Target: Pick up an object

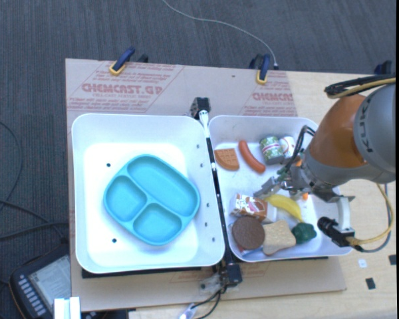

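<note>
Orange-banded grey arm's gripper (274, 186), its spread hidden from you, hovers by the yellow plastic banana (286, 206); centre over it before closing.

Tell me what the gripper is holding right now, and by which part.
Cannot be told. The gripper sits low in the right bin, just above the banana, but the view shows nothing clearly between its fingers.

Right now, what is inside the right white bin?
The right bin holds a hot dog, can, banana, toast, cookie and bread. The arm covers its right side.
</note>
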You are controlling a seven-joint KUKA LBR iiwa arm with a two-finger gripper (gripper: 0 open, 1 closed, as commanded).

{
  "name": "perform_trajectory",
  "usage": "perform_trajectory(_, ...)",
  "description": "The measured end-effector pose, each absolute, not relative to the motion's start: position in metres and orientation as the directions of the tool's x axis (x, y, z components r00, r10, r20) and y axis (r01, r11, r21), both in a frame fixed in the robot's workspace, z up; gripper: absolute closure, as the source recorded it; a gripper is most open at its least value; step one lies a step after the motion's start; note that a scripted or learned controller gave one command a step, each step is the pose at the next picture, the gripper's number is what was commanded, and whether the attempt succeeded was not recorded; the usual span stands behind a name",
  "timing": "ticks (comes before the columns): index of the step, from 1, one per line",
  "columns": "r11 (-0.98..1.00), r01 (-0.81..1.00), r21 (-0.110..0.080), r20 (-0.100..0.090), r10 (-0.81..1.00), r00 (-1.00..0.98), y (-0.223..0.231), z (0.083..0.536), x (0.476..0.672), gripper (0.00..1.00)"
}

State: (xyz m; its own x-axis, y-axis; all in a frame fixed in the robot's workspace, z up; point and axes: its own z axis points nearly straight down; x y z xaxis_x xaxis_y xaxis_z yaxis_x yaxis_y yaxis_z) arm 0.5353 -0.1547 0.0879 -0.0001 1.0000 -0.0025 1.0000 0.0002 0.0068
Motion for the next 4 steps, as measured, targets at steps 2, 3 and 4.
perform_trajectory(2,0.000,1.000,0.009,-0.003,1.000,0.000,-0.155,0.099,0.536,0.00)
perform_trajectory(3,-0.001,1.000,0.012,-0.006,1.000,0.001,-0.096,0.088,0.518,0.00)
perform_trajectory(4,-0.002,1.000,0.013,-0.006,1.000,0.002,-0.097,0.099,0.519,1.00)
